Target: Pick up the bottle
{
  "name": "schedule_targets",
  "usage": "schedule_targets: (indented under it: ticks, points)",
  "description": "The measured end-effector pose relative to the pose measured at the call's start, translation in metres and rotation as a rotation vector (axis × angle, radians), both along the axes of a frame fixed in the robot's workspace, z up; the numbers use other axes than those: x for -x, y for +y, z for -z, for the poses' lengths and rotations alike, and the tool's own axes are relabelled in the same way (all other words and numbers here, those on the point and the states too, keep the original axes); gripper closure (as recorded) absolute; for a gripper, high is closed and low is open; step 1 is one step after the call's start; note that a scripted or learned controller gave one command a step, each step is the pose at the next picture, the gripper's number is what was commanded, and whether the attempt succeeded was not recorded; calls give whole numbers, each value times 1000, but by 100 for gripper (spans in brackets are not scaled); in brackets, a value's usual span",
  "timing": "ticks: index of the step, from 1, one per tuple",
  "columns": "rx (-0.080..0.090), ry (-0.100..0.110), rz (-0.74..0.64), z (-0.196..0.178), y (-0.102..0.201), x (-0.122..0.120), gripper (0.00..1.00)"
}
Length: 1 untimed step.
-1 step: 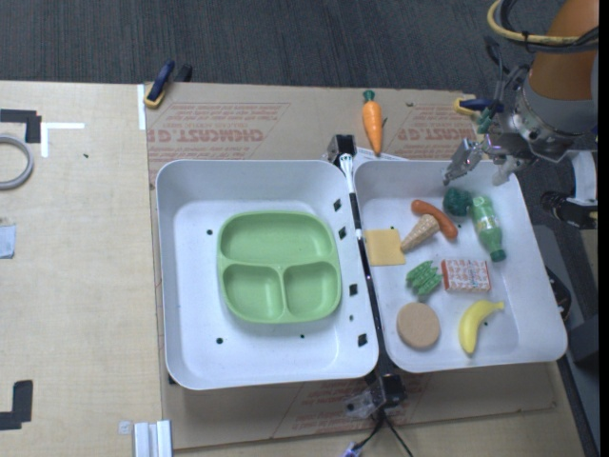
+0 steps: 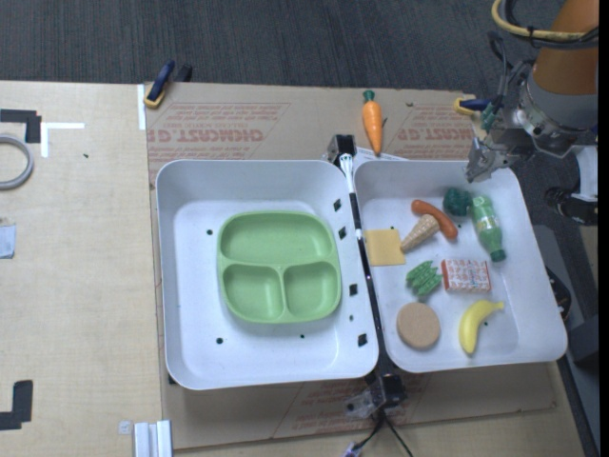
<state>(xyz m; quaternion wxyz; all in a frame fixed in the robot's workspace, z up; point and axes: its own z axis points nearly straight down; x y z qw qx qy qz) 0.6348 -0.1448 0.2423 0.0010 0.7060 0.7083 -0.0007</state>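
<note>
A dark grey carpet lies behind a pale wooden bench (image 2: 76, 284), on which a sheet of cardboard (image 2: 219, 122) carries two shallow white bins side by side. The left bin (image 2: 181, 341) holds a green divided plate (image 2: 279, 267). The right bin (image 2: 533, 336) is crowded: a sausage (image 2: 433, 216), an ice cream cone (image 2: 419, 233), a yellow cheese slice (image 2: 384, 248), a green leafy vegetable (image 2: 423, 278), a small red and white box (image 2: 465, 274), a round brown cookie (image 2: 418, 325) and a banana (image 2: 476, 324). A dark green lump (image 2: 456, 200) sits just beside the bottle's upper end. A carrot (image 2: 371, 120) lies on the cardboard beyond the bins.

The bottle (image 2: 486, 225) lies on its side near the right bin's far right wall, with the box just below it and the sausage to its left. Bare floor shows between it and the right wall, and above it toward the far rim. It is green and translucent, with a pale band near its upper end.

The gripper (image 2: 479, 167) hangs over the right bin's far right corner, above the bottle and apart from it; whether it is open or closed cannot be told.
</note>
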Motion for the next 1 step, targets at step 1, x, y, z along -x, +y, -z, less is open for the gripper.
schedule_targets:
  ticks: [1]
  points:
    - [-2, 1, -100, -4, -6, 52, 100]
